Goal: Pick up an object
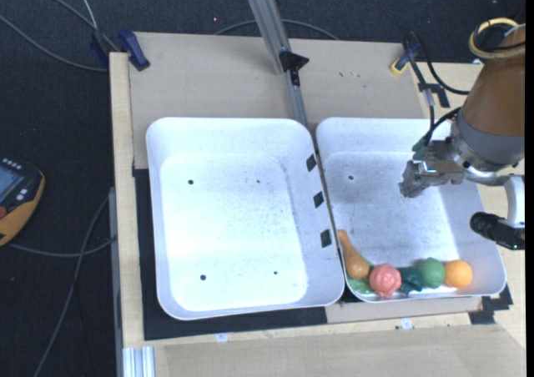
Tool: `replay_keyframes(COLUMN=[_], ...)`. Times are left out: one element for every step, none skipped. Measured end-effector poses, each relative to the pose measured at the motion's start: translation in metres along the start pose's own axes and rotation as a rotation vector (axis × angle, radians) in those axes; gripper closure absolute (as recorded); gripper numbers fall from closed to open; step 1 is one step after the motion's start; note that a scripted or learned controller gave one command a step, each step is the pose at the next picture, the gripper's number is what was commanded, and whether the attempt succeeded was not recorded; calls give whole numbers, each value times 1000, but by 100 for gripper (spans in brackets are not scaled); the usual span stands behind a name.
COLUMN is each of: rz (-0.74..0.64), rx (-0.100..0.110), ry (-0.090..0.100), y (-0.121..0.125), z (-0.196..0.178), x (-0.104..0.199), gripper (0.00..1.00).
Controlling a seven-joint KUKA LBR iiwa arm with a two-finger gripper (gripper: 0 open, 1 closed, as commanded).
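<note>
No legible writing or brand marks anywhere.

Landmark: right shallow white plastic bin (375, 200).

- Left of it, touching rim to rim: second shallow white plastic bin (225, 217), floor bare but for dark specks and four small holes.
- Both sit on the pale wooden worktop (209, 75), with open board behind the bins.
- Along the landmark's near wall, left to right: orange carrot-shaped toy (353, 259), pink knobbly ball (385, 279), teal toy (410, 280), green round toy (431, 272), orange ball (458, 273), all crowded together.
- The landmark's middle and far floor is open.
- Above its right part: grey metal hand (415, 183); finger state cannot be told; nothing seen in it.
</note>
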State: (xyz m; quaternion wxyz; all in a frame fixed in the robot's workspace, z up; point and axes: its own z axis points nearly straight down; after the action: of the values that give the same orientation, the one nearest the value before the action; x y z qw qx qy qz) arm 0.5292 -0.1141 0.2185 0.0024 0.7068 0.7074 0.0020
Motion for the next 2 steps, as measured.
replay_keyframes(rz=[0,-3], rx=[1,6], ry=[0,2], y=[10,14], z=[-55,-51], x=[-4,49], gripper=[100,100])
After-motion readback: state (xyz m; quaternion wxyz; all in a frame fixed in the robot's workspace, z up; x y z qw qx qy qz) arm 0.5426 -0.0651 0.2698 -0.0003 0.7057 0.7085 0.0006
